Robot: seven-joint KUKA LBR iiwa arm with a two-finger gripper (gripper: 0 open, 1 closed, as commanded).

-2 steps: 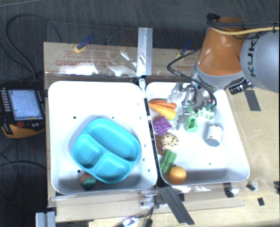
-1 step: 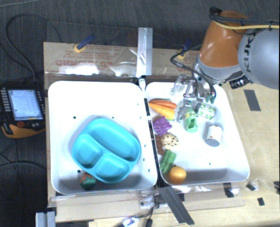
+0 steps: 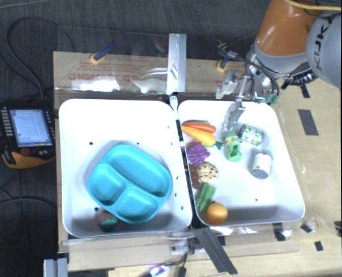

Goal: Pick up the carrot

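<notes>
— Where's the carrot (image 3: 198,131)?

— Lying on its side at the far left of the right-hand bin (image 3: 286,172), up against the divider, just above the purple grapes (image 3: 197,153). It's untouched.

— And the gripper (image 3: 233,115)?

— Hanging over that same bin, just to the carrot's right, fingers pointing down near a green toy (image 3: 233,149) and a small can (image 3: 251,135). I cannot tell from here how wide it stands (the fingers blur into one pale streak), but nothing sits between them.

— So this is the approach?

— That's my read. It needs to slide left until it's over the carrot's middle, straddle the narrow width, then drop and close. The wall and the grapes crowd it.
</notes>
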